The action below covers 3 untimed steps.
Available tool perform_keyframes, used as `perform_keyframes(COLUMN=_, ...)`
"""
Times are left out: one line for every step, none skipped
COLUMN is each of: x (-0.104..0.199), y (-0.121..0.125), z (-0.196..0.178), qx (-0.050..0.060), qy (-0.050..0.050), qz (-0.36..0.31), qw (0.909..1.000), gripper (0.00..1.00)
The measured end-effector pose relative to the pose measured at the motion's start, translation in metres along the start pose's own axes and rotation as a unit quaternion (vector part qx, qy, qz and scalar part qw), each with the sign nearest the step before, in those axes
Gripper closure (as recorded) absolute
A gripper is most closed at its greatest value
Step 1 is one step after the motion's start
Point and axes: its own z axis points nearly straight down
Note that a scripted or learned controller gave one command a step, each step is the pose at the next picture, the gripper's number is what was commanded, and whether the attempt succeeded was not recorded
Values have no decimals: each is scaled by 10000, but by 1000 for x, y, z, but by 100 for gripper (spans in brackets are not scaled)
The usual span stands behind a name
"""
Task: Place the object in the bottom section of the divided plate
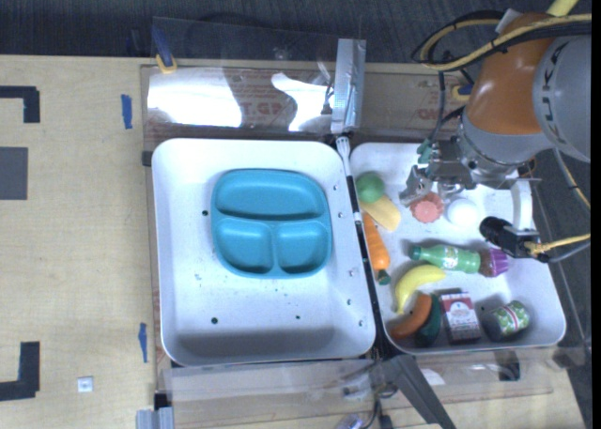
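A blue divided plate point(272, 221) lies in the left white bin point(188, 324), with one wide section at the top and two smaller sections at the bottom. My gripper point(429, 191) hangs over the upper part of the right bin point(554, 319), pointing down. Directly under it lies a small round red-pink object point(427, 211). The fingertips are close to that object, and I cannot make out whether they touch it or grip it. The grey arm with its orange band point(507, 89) reaches in from the upper right.
The right bin holds several toys: a green and yellow piece point(377, 200), an orange carrot point(377, 247), a green bottle point(451, 256), a banana point(416, 282), a white ball point(462, 212), a red box point(458, 316) and a green can point(507, 319). A bin wall point(355, 230) divides the bins.
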Motion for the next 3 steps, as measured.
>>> perform_keyframes(x=54, y=-13, z=0, qx=8, qy=0, qz=-1644, qw=9864, gripper=100)
perform_keyframes(x=119, y=4, z=-18, qx=-22, qy=-2, qz=-1227, qw=9924, gripper=100)
perform_keyframes(x=117, y=4, z=-17, qx=-16, qy=-10, qz=-1211, qw=9926, gripper=0)
